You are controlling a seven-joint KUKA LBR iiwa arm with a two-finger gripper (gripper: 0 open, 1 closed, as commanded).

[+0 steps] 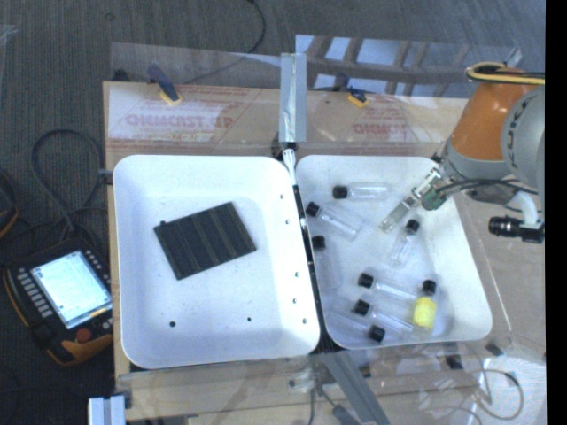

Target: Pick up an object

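The right bin [474, 277] holds several clear vials with black caps, among them one at the back [359, 190], one near the left wall [333, 221] and one in the middle [403, 244]. A small yellow object [425, 312] lies near the front right among more vials. My gripper [391, 221] reaches in from the right and slants down over the back half of this bin. Its tip is just left of and above the middle vial's cap [413, 226]. Nothing can be made out in its grasp.
The left bin [142, 317] carries a flat black ribbed slab [205, 239]. A metal divider post [291, 104] stands behind the bins' shared edge. A teach pendant [66, 295] lies on the floor to the left. The arm's orange band [487, 118] rises at the back right.
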